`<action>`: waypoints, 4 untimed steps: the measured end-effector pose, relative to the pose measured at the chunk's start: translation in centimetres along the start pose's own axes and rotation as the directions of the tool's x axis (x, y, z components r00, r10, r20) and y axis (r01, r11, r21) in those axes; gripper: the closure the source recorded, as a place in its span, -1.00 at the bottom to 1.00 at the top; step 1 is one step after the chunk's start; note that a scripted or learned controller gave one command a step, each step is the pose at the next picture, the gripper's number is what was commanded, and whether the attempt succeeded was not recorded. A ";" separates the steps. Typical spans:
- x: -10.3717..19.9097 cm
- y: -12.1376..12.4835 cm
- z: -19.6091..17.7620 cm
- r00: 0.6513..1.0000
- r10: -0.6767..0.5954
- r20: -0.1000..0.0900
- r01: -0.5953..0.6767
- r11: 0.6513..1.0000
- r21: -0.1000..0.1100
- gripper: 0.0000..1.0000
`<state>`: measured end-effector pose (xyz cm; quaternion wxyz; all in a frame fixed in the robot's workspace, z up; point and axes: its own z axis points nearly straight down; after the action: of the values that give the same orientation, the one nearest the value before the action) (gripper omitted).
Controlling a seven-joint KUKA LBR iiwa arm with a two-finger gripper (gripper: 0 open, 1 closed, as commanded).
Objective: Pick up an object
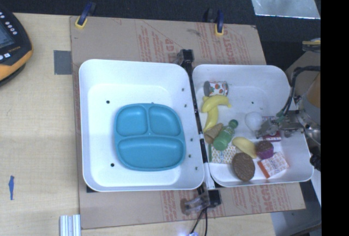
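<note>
The hand [271, 127] hovered at three o'clock in the right bin [275, 73]; its state could not be told. Just beside it, toward seven o'clock, lay a purple fruit [265, 149], probably light, stiff and slippery, best gripped across its middle.

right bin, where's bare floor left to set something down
Bare floor in the right bin is its upper right, between the small can, the far rim and the gripper. The near left is crowded: bananas, green bottle, brown disc. The left bin has open floor around the blue plate.
</note>
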<state>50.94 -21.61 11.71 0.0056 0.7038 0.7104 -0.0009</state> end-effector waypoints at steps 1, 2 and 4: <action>5.3 2.5 2.1 1.000 0.002 -0.001 -0.002 1.000 0.000 -1.00; 9.9 8.2 -8.1 1.000 -0.001 -0.009 0.001 1.000 -0.005 -1.00; 11.3 4.2 2.1 1.000 0.009 -0.007 -0.009 1.000 0.005 -1.00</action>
<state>55.06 -10.31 9.54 0.0013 0.7070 0.7073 -0.0003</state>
